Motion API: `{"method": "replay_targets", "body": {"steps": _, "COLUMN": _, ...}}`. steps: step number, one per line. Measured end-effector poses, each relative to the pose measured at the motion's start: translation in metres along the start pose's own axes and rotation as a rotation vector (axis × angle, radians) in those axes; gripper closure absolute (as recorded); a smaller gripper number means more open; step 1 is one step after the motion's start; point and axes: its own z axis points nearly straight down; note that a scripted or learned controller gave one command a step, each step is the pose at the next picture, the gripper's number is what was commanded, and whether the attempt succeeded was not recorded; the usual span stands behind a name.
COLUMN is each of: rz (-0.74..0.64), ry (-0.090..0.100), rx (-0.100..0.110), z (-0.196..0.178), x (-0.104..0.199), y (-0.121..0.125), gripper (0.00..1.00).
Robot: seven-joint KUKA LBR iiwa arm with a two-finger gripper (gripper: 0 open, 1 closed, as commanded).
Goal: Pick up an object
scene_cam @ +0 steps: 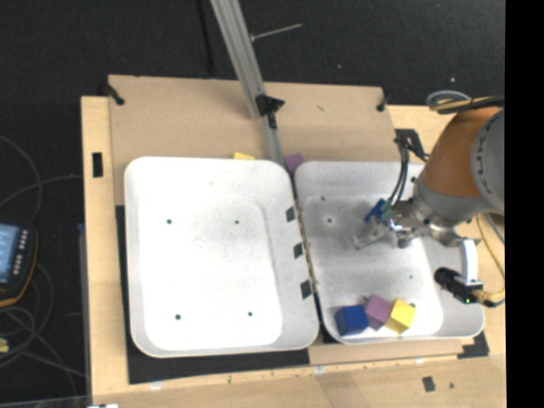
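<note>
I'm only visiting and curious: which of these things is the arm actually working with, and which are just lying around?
Part of the job:
gripper
blue block
purple block
yellow block
right bin

Just lying about:
left bin
handheld device
metal pole

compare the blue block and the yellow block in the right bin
The blue block is blue and sits leftmost in the cluster; the yellow block is yellow and sits rightmost. The blue block looks slightly larger and squarer to the camera, the yellow block turned at an angle. Both lie near the right bin's front edge, beside a purple block.

Two white bins (212, 253); three blocks (374, 314) (blue, purple, yellow).
</note>
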Motion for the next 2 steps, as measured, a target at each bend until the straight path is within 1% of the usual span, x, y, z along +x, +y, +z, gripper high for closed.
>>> {"method": "replay_targets", "body": {"steps": 1, "rz": -0.007, "ry": -0.001, "rx": -0.012, "z": 0.015, "x": 0.001, "y": 0.072, "gripper": 0.00}}
{"method": "replay_targets", "body": {"steps": 2, "rz": -0.011, "ry": -0.005, "rx": -0.010, "z": 0.003, "x": -0.001, "y": 0.071, "gripper": 1.00}}
